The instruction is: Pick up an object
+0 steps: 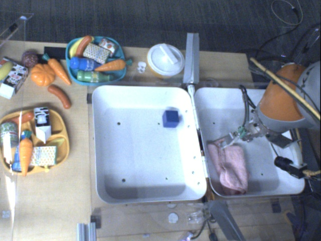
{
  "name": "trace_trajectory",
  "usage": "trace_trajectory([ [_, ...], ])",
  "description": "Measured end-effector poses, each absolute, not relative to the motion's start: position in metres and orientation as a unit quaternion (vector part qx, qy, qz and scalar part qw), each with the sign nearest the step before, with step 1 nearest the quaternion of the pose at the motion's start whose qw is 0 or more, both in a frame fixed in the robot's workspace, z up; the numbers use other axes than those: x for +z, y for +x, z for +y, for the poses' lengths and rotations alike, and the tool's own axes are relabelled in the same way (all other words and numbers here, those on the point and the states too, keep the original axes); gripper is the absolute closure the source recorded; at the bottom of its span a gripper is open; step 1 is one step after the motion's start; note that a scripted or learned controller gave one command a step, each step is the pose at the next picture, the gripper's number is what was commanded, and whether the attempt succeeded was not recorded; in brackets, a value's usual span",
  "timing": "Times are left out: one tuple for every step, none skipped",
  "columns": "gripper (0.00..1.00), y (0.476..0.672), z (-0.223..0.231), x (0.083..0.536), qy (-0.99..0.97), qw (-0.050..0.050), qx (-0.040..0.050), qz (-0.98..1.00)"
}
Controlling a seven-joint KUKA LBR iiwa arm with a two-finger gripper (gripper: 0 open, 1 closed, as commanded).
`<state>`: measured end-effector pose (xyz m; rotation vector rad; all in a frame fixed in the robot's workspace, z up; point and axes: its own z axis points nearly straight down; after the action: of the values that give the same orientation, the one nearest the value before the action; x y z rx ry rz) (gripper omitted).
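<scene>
The arm comes in over the right edge of the bench, and its grey body and orange band cover the far right corner of the right bin, so that part of the bin floor is hidden. The gripper is small and blurred where it hangs low over the middle of this bin; its tip seems to be at the top edge of the pink cloth, but I cannot tell whether the jaws are spread or pressed together, or whether they touch the fabric at all.

The pink cloth lies crumpled against the left wall of the right bin, toward its near left corner. Its long axis runs from the far side toward the near edge, tilted a little, with the wider, bunched end nearest the front wall. Its folds are hard to read.

In the left bin a small blue block sits alone near the far right corner, well apart from the walls. Its faces are too dark to make out clearly.

Beyond the bins, at the bench's far edge, stand a blue bowl of toy food and a white lidded container. A yellow tray of toys rests at the left edge, partly cut off.
</scene>
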<state>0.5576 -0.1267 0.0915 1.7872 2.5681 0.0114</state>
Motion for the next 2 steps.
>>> trace_trajectory([
  [0.00,0.532,-0.091,0.091,0.543,0.009,0.0045,0.839],
  [1.00,0.535,-0.090,0.104,0.543,0.013,0.0071,0.839],
])
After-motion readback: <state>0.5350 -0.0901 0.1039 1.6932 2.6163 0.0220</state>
